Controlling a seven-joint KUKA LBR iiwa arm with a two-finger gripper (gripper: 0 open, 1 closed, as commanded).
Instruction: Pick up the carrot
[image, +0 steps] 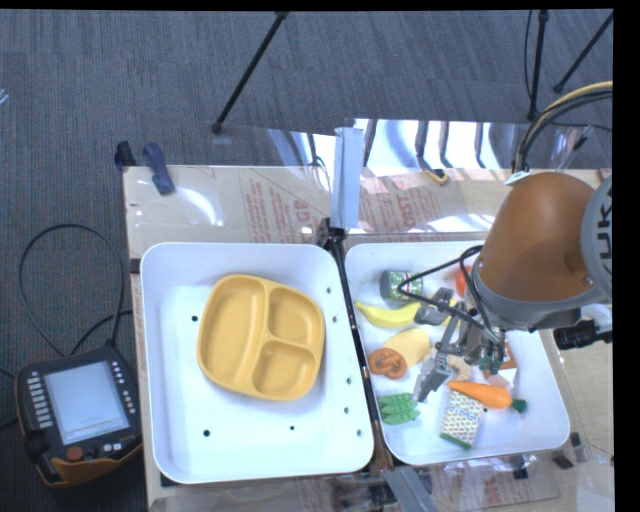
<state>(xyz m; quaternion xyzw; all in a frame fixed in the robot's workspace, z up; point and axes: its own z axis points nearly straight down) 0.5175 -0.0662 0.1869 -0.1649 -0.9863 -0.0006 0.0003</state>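
White right bin (545, 415), arm reaching down, gripper (445, 375) beside carrot (483, 394)

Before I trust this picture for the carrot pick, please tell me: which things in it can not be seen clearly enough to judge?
- Gripper: small and dark against clutter in the camera view; whether it grips anything is unreadable.
- Right bin: its upper right part lies under the orange band of the arm.
- Red item beside the carrot: mostly covered by the wrist, identity unclear.
- Can: label too small to read.
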